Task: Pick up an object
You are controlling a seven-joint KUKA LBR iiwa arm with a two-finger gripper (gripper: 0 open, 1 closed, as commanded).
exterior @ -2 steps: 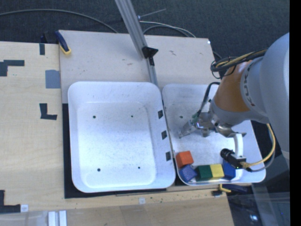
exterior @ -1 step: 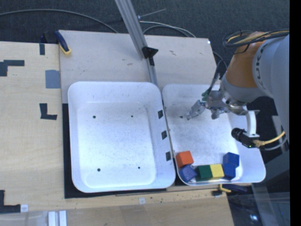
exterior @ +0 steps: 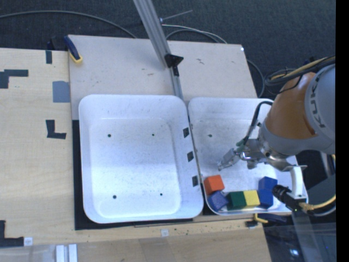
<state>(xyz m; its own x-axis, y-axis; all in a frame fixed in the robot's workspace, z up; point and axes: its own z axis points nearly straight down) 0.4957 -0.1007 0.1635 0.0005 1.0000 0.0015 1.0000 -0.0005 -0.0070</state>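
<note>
My gripper [exterior: 228, 160] hangs over the right bin [exterior: 223, 111], above its bare floor, and from this angle I cannot tell how it is set, only that nothing is in it. The blocks huddle along the bin's near edge: an orange block [exterior: 214, 183] closest to me, then a dark blue one [exterior: 218, 200], a green one [exterior: 236, 200], a yellow one [exterior: 251, 198] and a taller blue block [exterior: 267, 190], most of them touching. I judge them light, stiff and smooth-sided, so they should not crush but may slip. The orange block stands freest; I would take it across two opposite flat faces, near its middle.
</note>
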